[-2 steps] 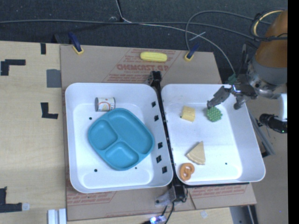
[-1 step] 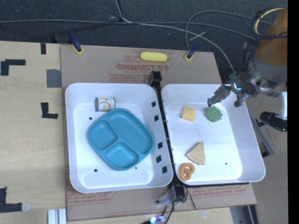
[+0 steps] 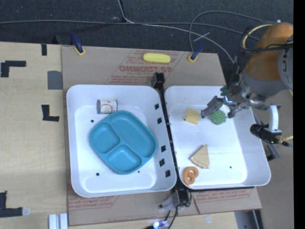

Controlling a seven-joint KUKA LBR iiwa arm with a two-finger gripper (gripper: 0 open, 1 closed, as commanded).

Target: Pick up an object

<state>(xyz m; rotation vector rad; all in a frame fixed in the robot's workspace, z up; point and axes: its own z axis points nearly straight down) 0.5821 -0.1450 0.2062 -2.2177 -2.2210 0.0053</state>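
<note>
Gripper (image 3: 220,109) low over the right bin (image 3: 248,173).
You see its fingers spread, the green ball (image 3: 218,118) just beside them, cheese (image 3: 192,116) near.

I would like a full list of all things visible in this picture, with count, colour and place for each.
Bins: 2, white, side by side on the bench.
Divided plate: 1, blue, left bin.
Small can: 1, pale, left bin, above the plate.
Cheese block: 1, pale yellow, right bin.
Green object: 1, right bin, at the gripper.
Wedge: 1, tan, right bin.
Pretzel: 1, orange, right bin's lower left corner.
Yellow object: 1, on cardboard behind the bins.
Gripper: 1, grey, over the right bin.
</note>
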